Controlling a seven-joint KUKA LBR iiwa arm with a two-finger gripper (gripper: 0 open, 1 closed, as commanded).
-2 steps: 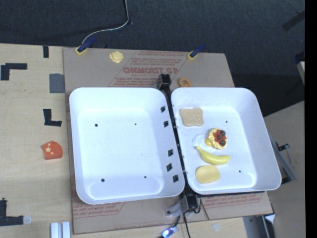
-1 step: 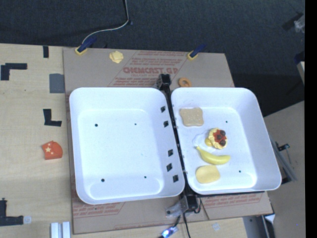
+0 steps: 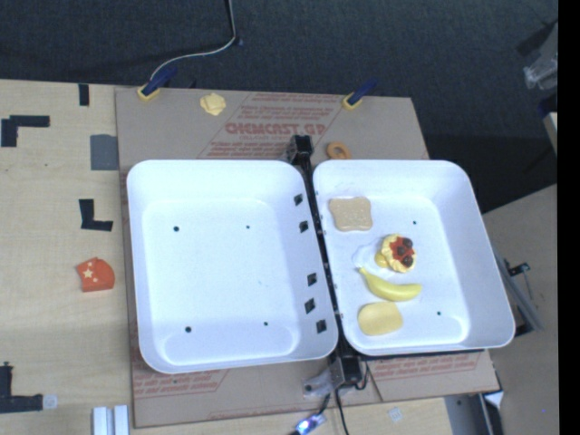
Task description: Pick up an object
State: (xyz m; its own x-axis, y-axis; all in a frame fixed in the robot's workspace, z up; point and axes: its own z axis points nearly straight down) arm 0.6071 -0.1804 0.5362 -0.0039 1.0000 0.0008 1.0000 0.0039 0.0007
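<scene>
So, the claw's state: can't tell from this shot, and that means I can't place anything relative to it either, so here's how the stuff sits among itself. All the pickable items are in the right shallow white plastic bin, toward its left half. There's a tan square slice of toy toast near the divider. A small yellow pastry topped with dark red berries sits just below and right of it. Then comes a curved yellow plastic banana almost touching the pastry. A pale yellow oval lump sits just under the banana.

The left white bin sits edge to edge with the right one, both on a brown cardboard sheet. Outside the bins, a little yellow blob lies on the cardboard. A small orange ring sits just above the right bin's rim, and an orange-red chunk is on the wooden surface, left of the bins.
</scene>
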